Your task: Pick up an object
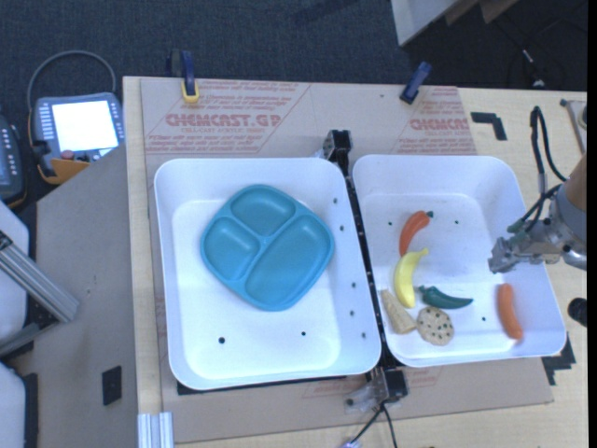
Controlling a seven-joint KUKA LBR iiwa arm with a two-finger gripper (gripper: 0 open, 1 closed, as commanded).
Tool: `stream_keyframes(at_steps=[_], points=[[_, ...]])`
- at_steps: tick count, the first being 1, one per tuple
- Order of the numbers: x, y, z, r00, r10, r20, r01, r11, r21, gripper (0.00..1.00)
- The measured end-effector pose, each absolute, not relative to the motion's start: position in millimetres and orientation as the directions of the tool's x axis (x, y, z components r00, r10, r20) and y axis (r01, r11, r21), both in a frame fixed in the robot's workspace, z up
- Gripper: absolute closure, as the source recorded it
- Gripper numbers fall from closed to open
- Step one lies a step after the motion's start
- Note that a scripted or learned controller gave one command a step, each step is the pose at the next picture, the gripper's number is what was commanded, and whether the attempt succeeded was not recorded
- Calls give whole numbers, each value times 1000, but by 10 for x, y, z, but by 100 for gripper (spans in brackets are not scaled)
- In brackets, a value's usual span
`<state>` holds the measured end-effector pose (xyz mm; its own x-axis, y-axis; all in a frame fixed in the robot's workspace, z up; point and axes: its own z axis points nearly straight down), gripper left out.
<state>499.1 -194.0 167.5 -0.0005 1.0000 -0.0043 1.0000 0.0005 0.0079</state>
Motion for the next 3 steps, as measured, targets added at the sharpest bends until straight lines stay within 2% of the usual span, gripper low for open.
stream_keyframes(at_steps=[1,2,3], points=[[5053,-1922,2118,-2,1000,-4,1000,2,8,100],[5107,-1898,2751,-2,1000,-4,1000,2,9,100],[5264,-1371,2652,-6,1000,2,1000,6,-1,100]])
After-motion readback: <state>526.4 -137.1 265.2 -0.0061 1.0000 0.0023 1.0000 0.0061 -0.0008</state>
